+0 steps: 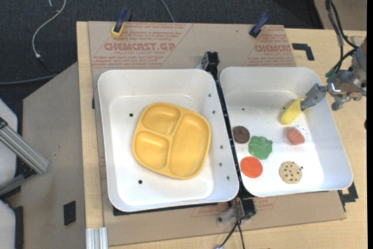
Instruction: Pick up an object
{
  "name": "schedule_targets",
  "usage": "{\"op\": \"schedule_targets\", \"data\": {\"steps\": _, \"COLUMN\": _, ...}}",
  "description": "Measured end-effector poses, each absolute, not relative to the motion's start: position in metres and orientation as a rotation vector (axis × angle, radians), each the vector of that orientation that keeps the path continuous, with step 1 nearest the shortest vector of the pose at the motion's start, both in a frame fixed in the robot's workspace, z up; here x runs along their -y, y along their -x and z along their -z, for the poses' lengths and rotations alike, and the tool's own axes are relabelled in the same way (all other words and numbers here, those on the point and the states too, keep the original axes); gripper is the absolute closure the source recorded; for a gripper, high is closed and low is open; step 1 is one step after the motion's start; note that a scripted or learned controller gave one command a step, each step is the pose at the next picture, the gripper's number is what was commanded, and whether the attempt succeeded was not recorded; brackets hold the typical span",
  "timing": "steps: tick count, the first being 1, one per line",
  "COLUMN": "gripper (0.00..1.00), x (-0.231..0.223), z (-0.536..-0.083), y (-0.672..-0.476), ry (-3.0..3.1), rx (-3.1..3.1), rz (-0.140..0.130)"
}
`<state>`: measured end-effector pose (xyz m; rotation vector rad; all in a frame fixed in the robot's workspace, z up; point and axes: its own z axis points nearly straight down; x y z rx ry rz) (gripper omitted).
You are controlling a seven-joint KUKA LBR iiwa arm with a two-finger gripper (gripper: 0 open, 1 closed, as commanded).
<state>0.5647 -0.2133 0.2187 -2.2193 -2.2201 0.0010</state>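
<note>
- While the hand (315,94) was held at the right bin's (335,151) far edge, touching the yellow corn (291,112), its finger state could not be told.
- A glancing contact was judged likely; the corn could be rolled away.

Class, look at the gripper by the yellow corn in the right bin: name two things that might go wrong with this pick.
1. The gripper meets the corn at its tip, so it may slip or roll away.
2. The pink piece lies just below the corn; a nudged corn may knock it.
</note>
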Motion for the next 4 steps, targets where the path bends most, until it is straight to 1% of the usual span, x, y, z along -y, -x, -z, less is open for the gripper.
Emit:
{"op": "schedule_targets", "data": {"steps": 1, "gripper": 0.00, "x": 0.214, "z": -0.177, "y": -0.569, "ry": 2.219, "rx": 2.219, "rz": -0.001}}
{"op": "schedule_targets", "data": {"steps": 2, "gripper": 0.00, "x": 0.221, "z": -0.118, "y": -0.566, "ry": 2.218, "rx": 2.218, "rz": -0.002}}
{"op": "schedule_targets", "data": {"steps": 3, "gripper": 1.00, "x": 0.221, "z": -0.132, "y": -0.568, "ry": 2.221, "rx": 2.222, "rz": 0.002}}
{"op": "schedule_targets", "data": {"steps": 4, "gripper": 1.00, "x": 0.219, "z": -0.177, "y": -0.563, "ry": 2.223, "rx": 2.225, "rz": 0.003}}
